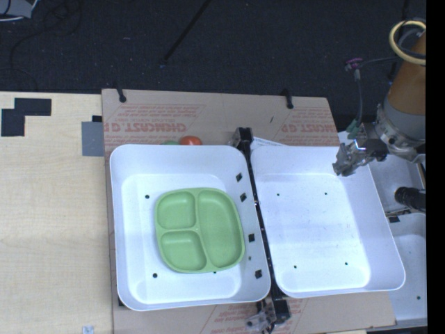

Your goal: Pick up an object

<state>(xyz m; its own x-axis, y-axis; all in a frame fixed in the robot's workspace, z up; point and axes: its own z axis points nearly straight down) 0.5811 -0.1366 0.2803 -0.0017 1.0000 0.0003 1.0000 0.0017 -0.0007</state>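
Note:
A light green divided plate (199, 229) with three compartments lies flat in the left white bin (132, 186). My gripper (345, 161) hangs over the far right corner of the right white bin (327, 256), well away from the plate. Nothing shows between its fingertips. The grey arm with its orange band (407, 82) comes in from the right edge.
A small red and green object (186, 142) lies behind the left bin's far rim on the cardboard sheet. A black clamp strip (252, 207) runs between the two bins. Light wooden bench surface extends to the left.

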